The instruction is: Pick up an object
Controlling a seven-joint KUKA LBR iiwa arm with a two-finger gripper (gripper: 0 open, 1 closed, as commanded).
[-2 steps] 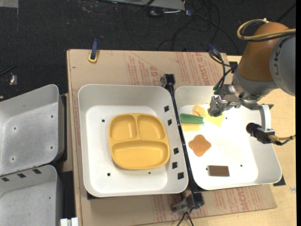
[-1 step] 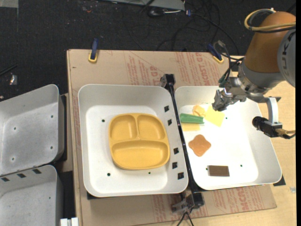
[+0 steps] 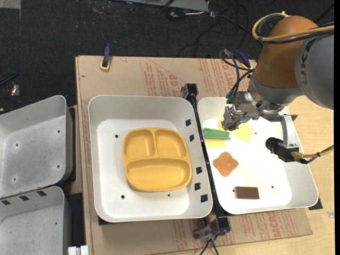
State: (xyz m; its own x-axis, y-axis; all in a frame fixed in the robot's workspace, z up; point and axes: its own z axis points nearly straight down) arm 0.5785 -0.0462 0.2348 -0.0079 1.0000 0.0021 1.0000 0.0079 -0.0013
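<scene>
Grey arm w/ orange band (image 3: 287, 52) comes in from the right, cut off at the frame edge; its bulk hides the far rim of the right shallow white plastic bin (image 3: 297, 193). Two-finger gripper (image 3: 232, 122) sits low over that bin's far left part, at the flat green strip (image 3: 216, 134) and the pale yellow soft-looking piece (image 3: 243, 133). Gripper is dark, small and seen from above, so open or closed: can't tell, nor whether it touches either item. Part of the yellow piece is covered by the gripper body.

Nearer the camera in the same bin: a flat orange rounded slab (image 3: 226, 163), matte, and a small dark brown rectangular block (image 3: 246, 193) close to the near rim, well apart from the gripper. A black fitting w/ cable (image 3: 281, 149) lies over the bin's right side.

Left white bin (image 3: 101, 121) holds a yellow plastic divided tray (image 3: 157, 159), three compartments, smooth, rounded corners. Both bins rest on a brown cardboard sheet (image 3: 154, 76); a blue-and-yellow clamp (image 3: 105, 58) grips its far edge. Black clips run btwn the bins.
</scene>
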